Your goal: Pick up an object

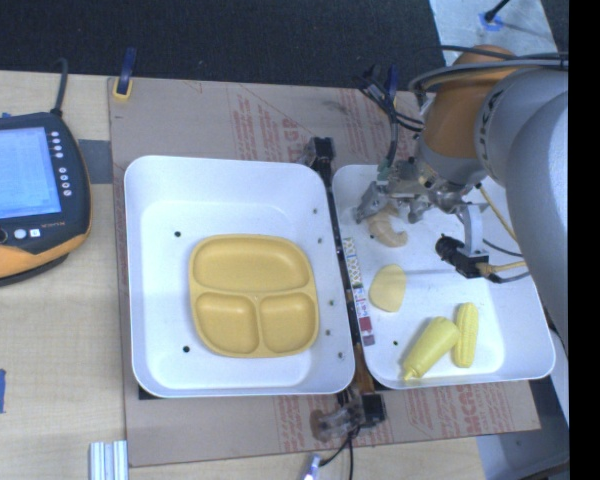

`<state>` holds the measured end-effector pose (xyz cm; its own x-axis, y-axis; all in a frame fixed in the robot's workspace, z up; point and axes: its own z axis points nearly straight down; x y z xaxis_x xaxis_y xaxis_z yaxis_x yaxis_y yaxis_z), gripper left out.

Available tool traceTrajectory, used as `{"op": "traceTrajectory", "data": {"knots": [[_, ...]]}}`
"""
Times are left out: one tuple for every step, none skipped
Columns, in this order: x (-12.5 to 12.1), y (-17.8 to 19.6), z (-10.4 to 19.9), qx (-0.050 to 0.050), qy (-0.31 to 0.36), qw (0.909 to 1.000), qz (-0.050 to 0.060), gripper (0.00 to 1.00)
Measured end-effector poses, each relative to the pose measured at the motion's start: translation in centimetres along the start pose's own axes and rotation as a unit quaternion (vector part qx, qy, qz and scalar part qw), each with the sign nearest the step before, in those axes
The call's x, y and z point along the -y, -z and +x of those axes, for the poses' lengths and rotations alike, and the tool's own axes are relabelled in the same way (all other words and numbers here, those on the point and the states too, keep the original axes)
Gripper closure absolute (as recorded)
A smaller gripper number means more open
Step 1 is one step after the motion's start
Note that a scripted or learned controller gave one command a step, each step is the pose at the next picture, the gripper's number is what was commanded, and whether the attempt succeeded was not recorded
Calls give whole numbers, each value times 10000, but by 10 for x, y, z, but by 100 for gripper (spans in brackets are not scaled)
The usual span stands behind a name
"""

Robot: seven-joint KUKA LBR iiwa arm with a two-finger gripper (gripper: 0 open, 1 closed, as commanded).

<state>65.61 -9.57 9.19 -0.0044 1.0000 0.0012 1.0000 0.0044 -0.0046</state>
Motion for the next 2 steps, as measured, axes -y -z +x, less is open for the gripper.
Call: {"op": "traceTrajectory", "data": {"knots": [[0,11,-1,-2,8,10000,6,100],[50,101,60,-4,5,10000,-18,100]]}}
